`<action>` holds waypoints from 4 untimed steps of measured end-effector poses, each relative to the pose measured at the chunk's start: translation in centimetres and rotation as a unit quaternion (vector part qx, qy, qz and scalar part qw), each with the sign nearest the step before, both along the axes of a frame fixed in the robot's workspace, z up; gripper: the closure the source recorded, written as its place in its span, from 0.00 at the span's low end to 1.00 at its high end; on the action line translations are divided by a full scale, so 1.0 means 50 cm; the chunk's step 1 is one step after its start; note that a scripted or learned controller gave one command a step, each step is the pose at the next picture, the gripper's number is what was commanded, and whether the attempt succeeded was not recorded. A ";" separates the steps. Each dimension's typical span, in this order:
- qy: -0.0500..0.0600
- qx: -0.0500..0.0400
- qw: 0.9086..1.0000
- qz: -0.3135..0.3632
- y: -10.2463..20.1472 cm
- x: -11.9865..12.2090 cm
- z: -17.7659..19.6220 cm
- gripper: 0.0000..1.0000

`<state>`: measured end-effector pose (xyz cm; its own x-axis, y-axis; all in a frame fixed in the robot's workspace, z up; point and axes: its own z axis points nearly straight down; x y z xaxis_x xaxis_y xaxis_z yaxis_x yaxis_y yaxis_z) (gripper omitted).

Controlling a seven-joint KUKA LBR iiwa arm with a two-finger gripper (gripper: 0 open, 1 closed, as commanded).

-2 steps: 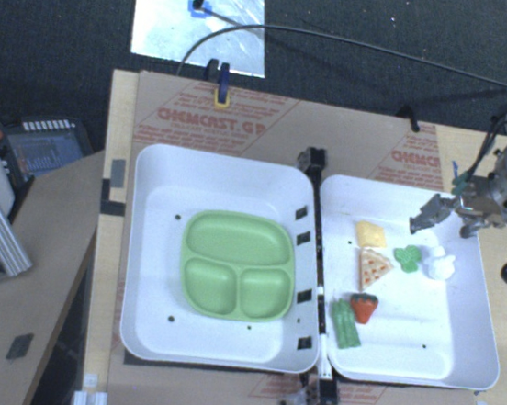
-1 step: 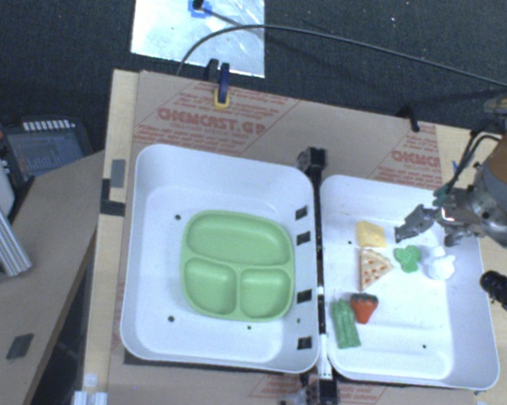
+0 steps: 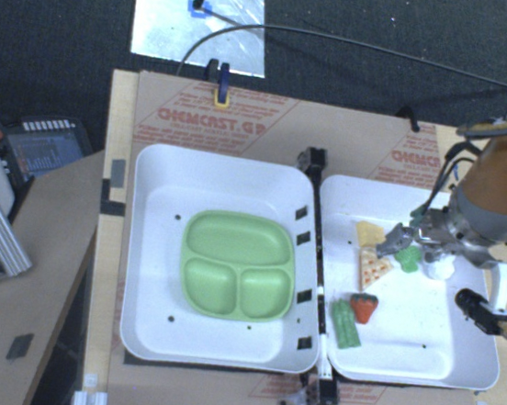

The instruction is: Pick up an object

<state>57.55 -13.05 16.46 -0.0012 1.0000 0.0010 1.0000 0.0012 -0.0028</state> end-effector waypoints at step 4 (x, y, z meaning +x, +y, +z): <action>-0.006 -0.001 1.000 0.002 0.005 0.003 0.135 1.00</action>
